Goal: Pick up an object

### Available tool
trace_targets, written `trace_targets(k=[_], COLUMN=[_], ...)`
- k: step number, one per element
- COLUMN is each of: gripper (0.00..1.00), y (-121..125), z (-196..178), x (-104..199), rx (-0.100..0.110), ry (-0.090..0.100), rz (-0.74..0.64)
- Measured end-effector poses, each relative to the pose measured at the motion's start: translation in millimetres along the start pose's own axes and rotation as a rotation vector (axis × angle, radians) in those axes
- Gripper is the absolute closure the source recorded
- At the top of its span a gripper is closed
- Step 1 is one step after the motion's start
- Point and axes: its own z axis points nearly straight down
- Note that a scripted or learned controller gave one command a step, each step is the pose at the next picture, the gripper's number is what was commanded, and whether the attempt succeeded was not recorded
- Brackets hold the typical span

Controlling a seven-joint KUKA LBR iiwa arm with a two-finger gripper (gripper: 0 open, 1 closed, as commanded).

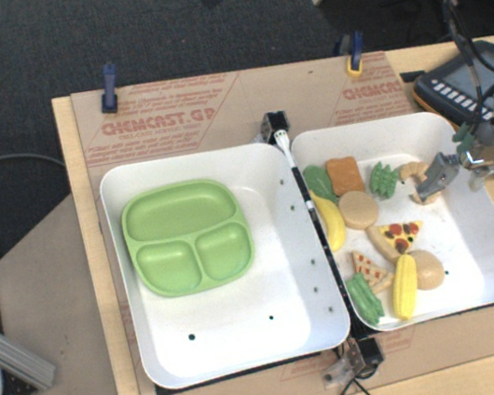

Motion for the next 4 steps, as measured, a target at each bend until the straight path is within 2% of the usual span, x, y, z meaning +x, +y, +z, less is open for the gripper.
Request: trace_targets(k=[1, 2, 3, 4], gripper=[0.0, 0.0, 1.0, 1.0], y=[-25, -23, -24, -26], z=[13, -178, -180, -80], x=[148, 226, 223, 205], rx=[0.005, -0.022, -0.004, 0.011], ry=[0.007, 0.006, 0.0, -0.003], rz=[-0.016, -0.008, -0.002, 0.004])
